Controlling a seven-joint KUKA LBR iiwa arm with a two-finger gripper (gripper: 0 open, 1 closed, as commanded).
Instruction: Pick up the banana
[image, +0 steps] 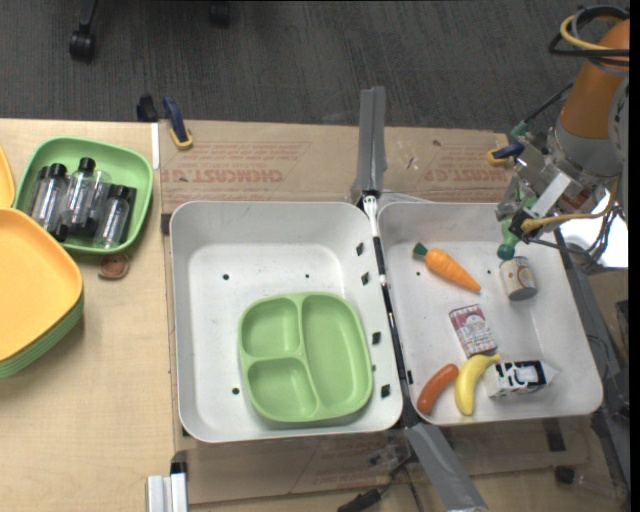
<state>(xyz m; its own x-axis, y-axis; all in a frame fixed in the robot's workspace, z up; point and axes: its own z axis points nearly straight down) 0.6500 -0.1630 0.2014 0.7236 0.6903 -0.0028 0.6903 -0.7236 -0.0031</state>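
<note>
The gripper (520, 222) hangs over the far right corner of the right bin (585, 330), and whether it is spread or closed I cannot tell from this slant. Just below it stands a small grey can (518, 279), with a carrot (449, 266) to its left. The banana (470, 383) lies well apart from the tool, near the bin's front edge — wedged between a red-orange sausage-shaped toy (436, 387) on its left and a small dark-and-white carton (519, 376) touching or nearly touching its right end, with a pink packet (470, 329) just behind. To take it well, I would judge the arm should travel toward the front, come down straight, and close across the banana's narrow width at mid-length, clear of the neighbours. Room is tight on both sides and the front wall is near; the open floor lies mid-bin. The left bin (200, 300) holds a green divided tray (303, 356).
</note>
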